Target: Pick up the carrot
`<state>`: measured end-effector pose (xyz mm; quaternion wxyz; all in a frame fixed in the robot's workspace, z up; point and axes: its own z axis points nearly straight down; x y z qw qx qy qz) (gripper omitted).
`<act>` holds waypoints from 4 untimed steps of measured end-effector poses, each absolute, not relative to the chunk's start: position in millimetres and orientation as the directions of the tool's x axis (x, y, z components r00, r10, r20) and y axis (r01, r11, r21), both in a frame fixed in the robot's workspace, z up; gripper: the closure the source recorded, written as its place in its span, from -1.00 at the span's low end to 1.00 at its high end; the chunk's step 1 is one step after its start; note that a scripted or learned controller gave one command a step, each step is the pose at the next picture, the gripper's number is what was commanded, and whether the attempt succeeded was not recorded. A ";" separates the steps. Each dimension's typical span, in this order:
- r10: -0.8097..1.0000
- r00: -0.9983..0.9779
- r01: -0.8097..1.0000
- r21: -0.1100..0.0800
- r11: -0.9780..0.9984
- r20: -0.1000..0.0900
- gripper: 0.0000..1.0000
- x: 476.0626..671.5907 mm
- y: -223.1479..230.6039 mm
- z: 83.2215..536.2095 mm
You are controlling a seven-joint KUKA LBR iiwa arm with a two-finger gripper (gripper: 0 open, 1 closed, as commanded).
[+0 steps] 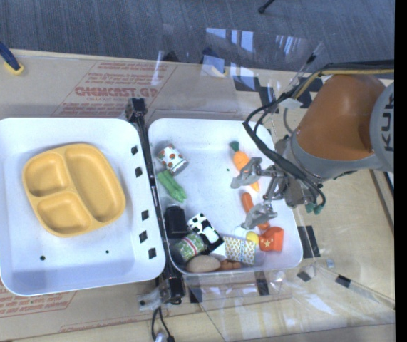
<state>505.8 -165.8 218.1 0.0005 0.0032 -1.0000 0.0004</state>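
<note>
Right bin (189,130) crowded along its near edge; left bin (3,212) given over to a yellow divided plate (73,189). Carrot (241,159) lying in the right bin's more open far half, green top toward the far wall, orange body slanting down toward the gripper (254,194). Apart from the clutter, so approachable from above without shoving neighbours aside.

Gripper low over the bin's right part, reaching in from the right under the orange band (335,116). Fingers spread wide – one fingertip (249,174) just at the carrot's lower end, touching or nearly so; hard to say which. Other fingertip well below, near a red box (271,239). Nothing clamped between them.

A second small orange piece (248,200) sitting in the gap between the fingers – too small to name with confidence. Probably a risk: closing here looks likely to catch that piece, or only nick the carrot's tip, since the bulk of the carrot lies outside the span, on the far side of the upper finger.

Judged as the approach step, grasp not yet made. Next move seemingly a shift toward the far wall, to centre the span on the carrot's thick middle, then a squeeze across its width.

Elsewhere, well clear of the work: a small can (172,158), a green pod (172,186) and a cow-patterned toy (202,226) toward the bin's left and near sides.
</note>
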 end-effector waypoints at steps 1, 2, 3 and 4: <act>0.246 -0.969 0.246 -0.001 0.969 0.000 -1.00 554.6 -208.7 171.1; 0.379 -0.925 0.379 0.000 0.925 0.001 -1.00 601.0 -209.3 98.6; 0.370 -0.929 0.370 -0.001 0.929 -0.005 1.00 603.7 -207.8 111.1; 0.538 -0.843 0.538 0.003 0.843 -0.006 1.00 630.2 -135.1 179.0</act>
